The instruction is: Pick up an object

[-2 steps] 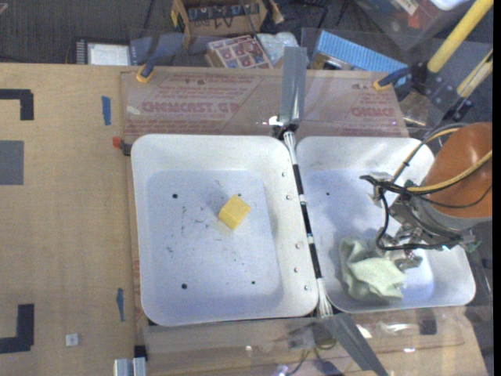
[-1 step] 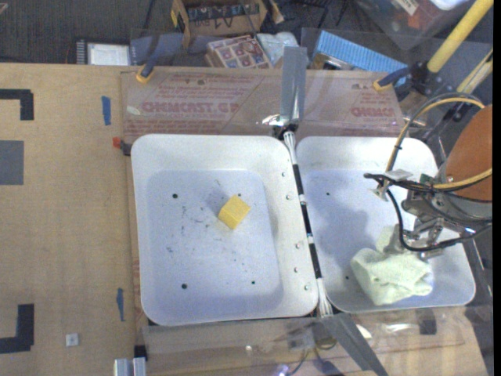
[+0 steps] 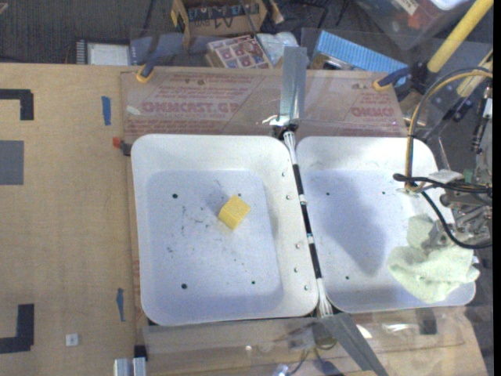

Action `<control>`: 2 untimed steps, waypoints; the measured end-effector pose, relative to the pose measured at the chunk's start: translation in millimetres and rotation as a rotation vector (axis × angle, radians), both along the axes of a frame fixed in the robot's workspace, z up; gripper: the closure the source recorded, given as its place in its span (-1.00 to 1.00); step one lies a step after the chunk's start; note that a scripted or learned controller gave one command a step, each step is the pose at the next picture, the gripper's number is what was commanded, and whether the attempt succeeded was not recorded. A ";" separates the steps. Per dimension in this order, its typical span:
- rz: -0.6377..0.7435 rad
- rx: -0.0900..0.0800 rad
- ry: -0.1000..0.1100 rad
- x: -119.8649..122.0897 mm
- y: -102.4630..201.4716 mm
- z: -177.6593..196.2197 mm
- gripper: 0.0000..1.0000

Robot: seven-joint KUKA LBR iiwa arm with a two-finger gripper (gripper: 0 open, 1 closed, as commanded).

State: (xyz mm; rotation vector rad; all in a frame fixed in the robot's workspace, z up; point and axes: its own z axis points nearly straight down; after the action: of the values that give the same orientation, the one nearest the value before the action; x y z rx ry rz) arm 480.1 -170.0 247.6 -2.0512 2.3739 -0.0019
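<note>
Two white bins side by side on the bench. Left bin (image 3: 156,171) has one yellow block (image 3: 234,212) sitting near its middle, slightly right of centre, rotated so a corner points down-left; nothing touching it. Floor of that bin is scuffed with dark specks around the block. Right bin (image 3: 352,163) holds a pale green-white cloth (image 3: 432,269) bunched up in the near-right corner, spilling onto the rim there. Gripper (image 3: 463,219) comes in from the right edge, over the right side of the right bin, just above the cloth's upper edge. It's a tangle of metal linkage and black cables (image 3: 415,180) at that spot, partly cut by the frame edge, so can't tell how the pincer stands, or whether it's actually touching the cloth or just over it. Nothing visibly between its tips. Gripper is well apart from the yellow block, a whole bin away. A metal strip (image 3: 294,84) runs up from the seam between the bins towards the back. Bench is tan board with blue tape marks (image 3: 106,110) and black corner markings on the left. Clutter behind the bins: cardboard, a printed box (image 3: 236,52), a blue corrugated piece (image 3: 356,53), a yellow pole (image 3: 462,26) at top right.
</note>
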 end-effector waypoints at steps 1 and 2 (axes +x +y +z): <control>0.577 -0.001 0.002 -0.4 -50.5 76.2 1.00; 1.191 -0.002 0.000 -0.4 -25.5 58.7 1.00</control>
State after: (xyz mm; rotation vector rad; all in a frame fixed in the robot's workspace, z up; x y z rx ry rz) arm 479.7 -195.5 306.3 -3.0308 0.8154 -0.0009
